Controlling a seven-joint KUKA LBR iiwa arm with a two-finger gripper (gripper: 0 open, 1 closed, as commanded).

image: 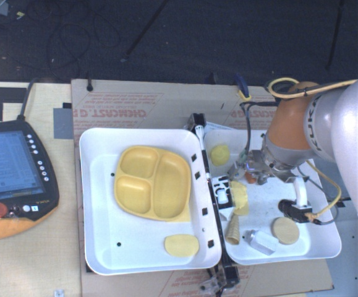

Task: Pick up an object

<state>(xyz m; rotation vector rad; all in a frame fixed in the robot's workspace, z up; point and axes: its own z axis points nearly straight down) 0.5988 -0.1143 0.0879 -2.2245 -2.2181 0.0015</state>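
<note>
In the left bin (98, 240) lie a yellow plate (153, 182) and, nearer, a yellow disc (181, 245). In the right bin (327, 246) are a yellow ball (220, 154) at the far left, a cone (234, 228), a grey block (259, 241) and a tan disc (285, 230). The hand (253, 169) hangs low just right of the ball. I cannot tell how wide it is.

Your arm (327, 122) reaches in from the right, orange band uppermost, wrist bent down, with the gripper (253, 169) held low.
</note>
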